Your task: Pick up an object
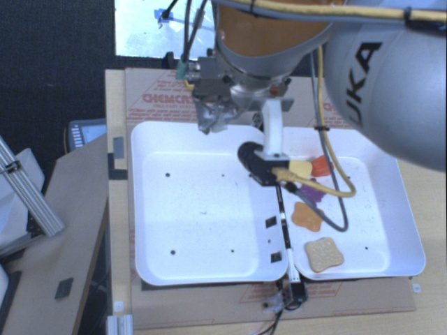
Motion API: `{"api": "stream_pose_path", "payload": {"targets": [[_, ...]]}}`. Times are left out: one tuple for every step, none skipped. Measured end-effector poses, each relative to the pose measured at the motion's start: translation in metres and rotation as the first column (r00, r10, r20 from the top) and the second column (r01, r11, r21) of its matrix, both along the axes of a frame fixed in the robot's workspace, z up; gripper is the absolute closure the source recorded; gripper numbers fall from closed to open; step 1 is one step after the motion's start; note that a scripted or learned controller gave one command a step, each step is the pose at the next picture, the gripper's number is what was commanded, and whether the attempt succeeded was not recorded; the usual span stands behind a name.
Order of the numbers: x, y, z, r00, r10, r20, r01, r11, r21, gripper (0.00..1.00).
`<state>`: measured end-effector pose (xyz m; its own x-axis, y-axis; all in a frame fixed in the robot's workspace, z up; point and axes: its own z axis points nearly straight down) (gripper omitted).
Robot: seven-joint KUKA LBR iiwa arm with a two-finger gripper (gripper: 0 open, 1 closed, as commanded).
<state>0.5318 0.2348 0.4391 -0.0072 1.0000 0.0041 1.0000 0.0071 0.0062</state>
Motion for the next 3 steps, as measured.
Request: {"api": "stream_pose_path", "payload": {"targets": [[-0.047,0.0,0.088,1.0,0.0,0.004,0.0,1.0,0.003,1.0],[-0.046,0.0,0.082,1.0,-0.001,-0.004,0.001,1.0,-0.003,0.0],[-0.045,0.0,0.093,1.0,0.004,-0.002,-0.004,1.0,-0.001,1.0]]}}
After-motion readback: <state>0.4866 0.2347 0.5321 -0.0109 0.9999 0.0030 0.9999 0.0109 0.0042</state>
